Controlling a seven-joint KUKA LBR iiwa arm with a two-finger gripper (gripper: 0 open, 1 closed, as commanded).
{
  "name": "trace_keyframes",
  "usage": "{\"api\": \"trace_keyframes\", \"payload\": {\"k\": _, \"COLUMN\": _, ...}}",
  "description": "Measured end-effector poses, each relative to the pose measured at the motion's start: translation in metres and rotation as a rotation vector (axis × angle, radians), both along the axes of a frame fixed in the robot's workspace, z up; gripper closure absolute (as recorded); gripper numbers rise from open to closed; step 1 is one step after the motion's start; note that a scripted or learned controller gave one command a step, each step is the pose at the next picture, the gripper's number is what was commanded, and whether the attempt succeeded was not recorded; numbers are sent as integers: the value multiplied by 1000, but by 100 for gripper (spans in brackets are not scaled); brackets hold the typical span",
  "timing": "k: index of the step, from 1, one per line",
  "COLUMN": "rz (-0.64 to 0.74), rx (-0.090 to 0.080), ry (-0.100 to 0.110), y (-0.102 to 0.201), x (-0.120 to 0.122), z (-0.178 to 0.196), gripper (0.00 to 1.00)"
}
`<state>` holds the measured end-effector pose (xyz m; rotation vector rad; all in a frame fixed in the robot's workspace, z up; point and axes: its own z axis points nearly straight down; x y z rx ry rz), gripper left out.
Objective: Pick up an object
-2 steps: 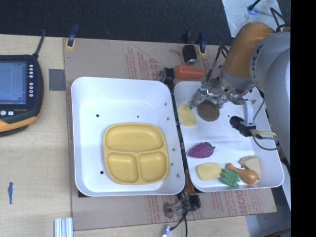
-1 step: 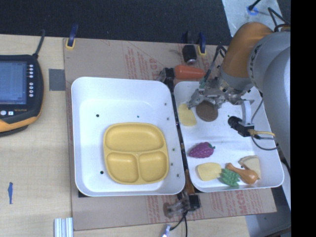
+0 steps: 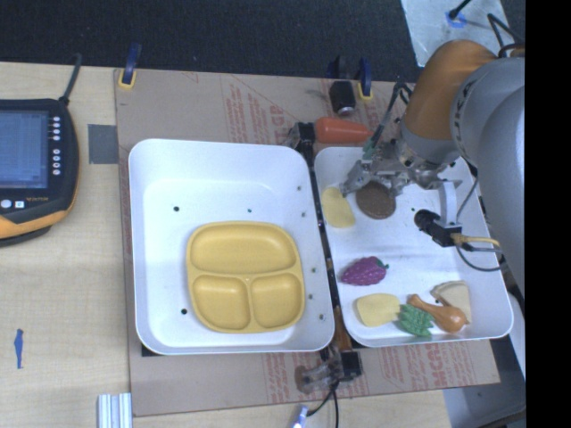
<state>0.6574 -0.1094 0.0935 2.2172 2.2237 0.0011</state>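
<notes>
My gripper [image 3: 376,175] hangs low over the far end of the right bin [image 3: 500,324]. Directly at its tip lies a brown round piece [image 3: 376,203], partly covered by the gripper. A pale yellow piece [image 3: 337,209] rests just left of it against the bin wall. Toward the front of that bin lie a purple grape bunch [image 3: 363,271], a yellow piece [image 3: 376,308], a green piece [image 3: 413,322], an orange-brown drumstick [image 3: 442,312] and a bread slice [image 3: 454,292].
The left bin [image 3: 161,176] holds a yellow divided plate [image 3: 245,275]. An orange-red object [image 3: 341,132] sits on the cardboard just behind the bins. A control pendant [image 3: 31,163] lies on the bench at far left.
</notes>
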Motion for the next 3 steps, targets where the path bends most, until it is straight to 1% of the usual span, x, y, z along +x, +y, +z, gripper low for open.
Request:
{"api": "trace_keyframes", "payload": {"k": 1, "rz": -1, "rx": 0, "ry": -1, "y": -3, "x": 0, "z": 0, "gripper": 0}}
{"api": "trace_keyframes", "payload": {"k": 2, "rz": 2, "rx": -1, "ry": 2, "y": 13, "x": 0, "z": 0, "gripper": 0}}
{"api": "trace_keyframes", "payload": {"k": 3, "rz": -1, "rx": 0, "ry": 0, "y": -2, "x": 0, "z": 0, "gripper": 0}}
